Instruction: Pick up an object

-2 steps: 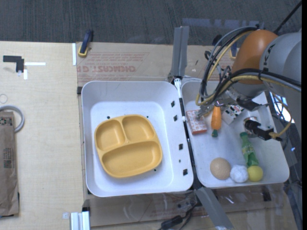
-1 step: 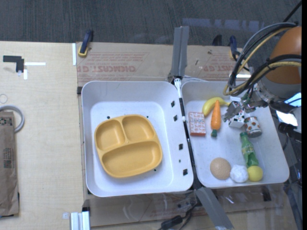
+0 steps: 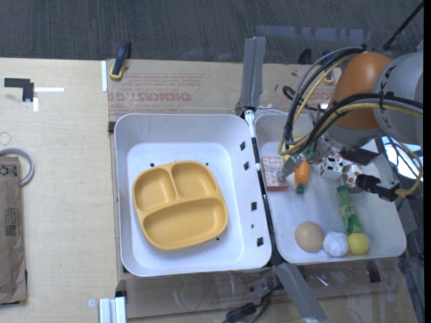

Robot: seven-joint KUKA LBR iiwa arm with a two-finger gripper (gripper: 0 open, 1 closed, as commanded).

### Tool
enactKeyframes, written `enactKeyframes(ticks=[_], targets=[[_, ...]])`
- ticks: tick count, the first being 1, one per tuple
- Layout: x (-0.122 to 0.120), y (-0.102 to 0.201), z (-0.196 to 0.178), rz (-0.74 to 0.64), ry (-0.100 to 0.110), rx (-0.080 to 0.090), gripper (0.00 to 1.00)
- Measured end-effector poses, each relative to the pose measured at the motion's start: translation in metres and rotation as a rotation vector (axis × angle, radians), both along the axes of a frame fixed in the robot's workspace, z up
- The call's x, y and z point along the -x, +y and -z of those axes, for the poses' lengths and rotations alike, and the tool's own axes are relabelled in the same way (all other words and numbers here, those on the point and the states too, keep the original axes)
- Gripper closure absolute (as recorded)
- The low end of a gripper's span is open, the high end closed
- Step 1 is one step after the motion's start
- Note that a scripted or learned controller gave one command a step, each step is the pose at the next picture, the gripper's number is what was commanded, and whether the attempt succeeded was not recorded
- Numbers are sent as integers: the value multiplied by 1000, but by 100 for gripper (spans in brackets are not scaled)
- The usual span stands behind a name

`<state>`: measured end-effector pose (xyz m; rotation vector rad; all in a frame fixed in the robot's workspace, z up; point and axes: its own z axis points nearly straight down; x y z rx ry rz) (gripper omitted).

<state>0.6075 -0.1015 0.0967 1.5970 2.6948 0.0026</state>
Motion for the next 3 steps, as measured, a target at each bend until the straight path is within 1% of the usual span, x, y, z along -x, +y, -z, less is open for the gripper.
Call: enactKeyframes(ticks=[1, 2, 3], targets=[[5, -32, -15, -115, 6, 0, 0], [-6, -14, 2, -247, 4, 4, 0], [-7, -15, -8, -243, 1, 4, 100]])
